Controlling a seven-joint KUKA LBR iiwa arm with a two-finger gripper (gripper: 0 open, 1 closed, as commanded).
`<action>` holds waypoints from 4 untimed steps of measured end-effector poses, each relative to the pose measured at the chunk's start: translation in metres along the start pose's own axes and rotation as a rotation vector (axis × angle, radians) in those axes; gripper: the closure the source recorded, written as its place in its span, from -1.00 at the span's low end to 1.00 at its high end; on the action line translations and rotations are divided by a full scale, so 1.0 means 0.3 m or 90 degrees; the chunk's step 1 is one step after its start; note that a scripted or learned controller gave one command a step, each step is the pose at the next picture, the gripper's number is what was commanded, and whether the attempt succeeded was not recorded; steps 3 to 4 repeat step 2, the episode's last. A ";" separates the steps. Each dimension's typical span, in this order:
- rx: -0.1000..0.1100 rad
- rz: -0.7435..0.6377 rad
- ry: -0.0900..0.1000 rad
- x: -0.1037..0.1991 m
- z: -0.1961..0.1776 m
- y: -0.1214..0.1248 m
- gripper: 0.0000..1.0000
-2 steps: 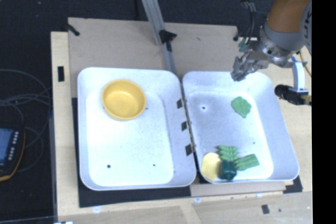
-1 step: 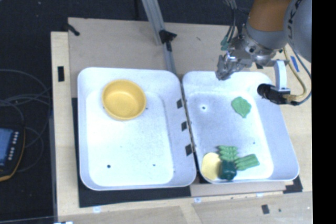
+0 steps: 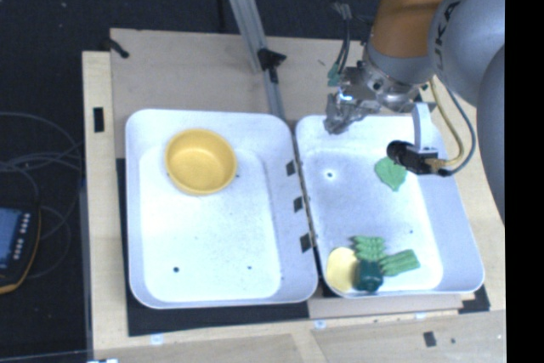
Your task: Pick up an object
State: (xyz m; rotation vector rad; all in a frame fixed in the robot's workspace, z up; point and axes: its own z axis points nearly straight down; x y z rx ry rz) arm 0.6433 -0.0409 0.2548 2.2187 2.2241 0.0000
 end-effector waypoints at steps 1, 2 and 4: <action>-0.001 -0.001 0.001 0.172 -0.008 -0.040 1.00; 0.000 -0.001 0.001 0.361 -0.007 -0.025 1.00; 0.000 -0.001 0.001 0.361 -0.007 -0.025 1.00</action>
